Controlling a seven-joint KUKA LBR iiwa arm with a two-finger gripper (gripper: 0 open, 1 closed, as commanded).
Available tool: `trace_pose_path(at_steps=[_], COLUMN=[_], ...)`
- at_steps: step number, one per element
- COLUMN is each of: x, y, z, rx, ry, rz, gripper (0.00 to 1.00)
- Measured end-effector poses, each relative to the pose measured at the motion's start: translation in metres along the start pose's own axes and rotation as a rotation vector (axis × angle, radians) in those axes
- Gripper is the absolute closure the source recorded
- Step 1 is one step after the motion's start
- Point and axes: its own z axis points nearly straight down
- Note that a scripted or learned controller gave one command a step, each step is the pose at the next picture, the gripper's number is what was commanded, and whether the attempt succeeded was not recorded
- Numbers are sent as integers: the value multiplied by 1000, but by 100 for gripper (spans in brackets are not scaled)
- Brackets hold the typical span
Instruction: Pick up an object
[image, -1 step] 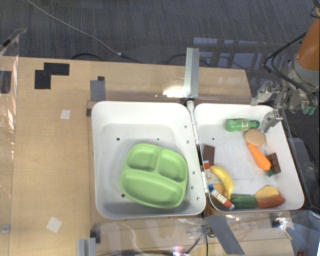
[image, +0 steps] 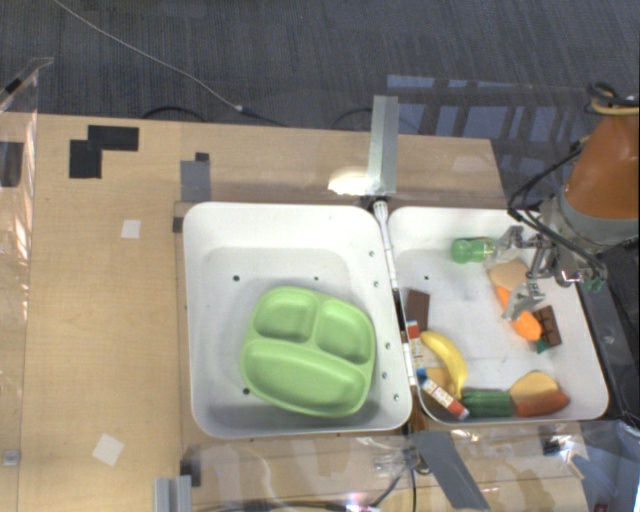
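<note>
Looking down on the bench (image: 90, 330) from my console, I see the left bin (image: 215, 250) carrying a green divided tray (image: 310, 350), and the right bin (image: 450, 300) crowded with small things — a banana (image: 446, 360), a green bottle (image: 470, 249), a brown block (image: 416, 309), a dark green piece (image: 487, 402) and a bread-like piece (image: 540, 392). The gripper (image: 525, 300) reaches in from the right, standing over an orange piece (image: 527, 325) beside a small brown block (image: 549, 326) — I cannot tell whether it is spread or closed, or whether it touches anything.

left bin (image: 215, 300): green divided plate (image: 308, 349)
right bin (image: 440, 232): banana (image: 446, 360), green bottle (image: 470, 249), gripper (image: 527, 292) over an orange piece (image: 527, 325)
</note>
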Motion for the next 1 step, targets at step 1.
trace_pose_path(at_steps=[1], x=[-14], y=[-14], z=[57], rx=[6], ry=[-17], rz=[8], gripper=[0])
